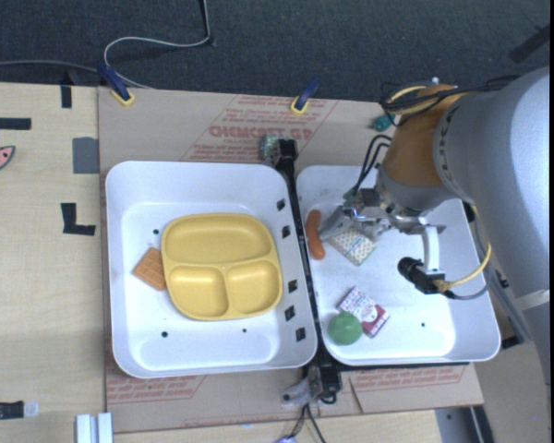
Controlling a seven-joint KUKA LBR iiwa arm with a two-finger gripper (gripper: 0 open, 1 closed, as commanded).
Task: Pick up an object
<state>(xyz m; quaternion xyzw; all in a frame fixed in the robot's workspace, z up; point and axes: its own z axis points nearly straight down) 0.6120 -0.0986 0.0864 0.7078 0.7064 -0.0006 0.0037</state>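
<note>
Looming grey arm (499,146) lowers its tool (355,224), grip state unclear, onto a checkered packet (354,245), sausage (314,233) just left.

Probably a robotics lab: a grey arm (480,146) reaches over two white bins (129,247) on cardboard (240,132) clamped to a bench (37,275), with loose cables (166,40) behind.

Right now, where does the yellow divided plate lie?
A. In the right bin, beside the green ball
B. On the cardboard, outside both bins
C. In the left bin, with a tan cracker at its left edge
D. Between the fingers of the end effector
C: the yellow divided plate lies in the left bin, and the tan cracker sits against its left edge.
</note>
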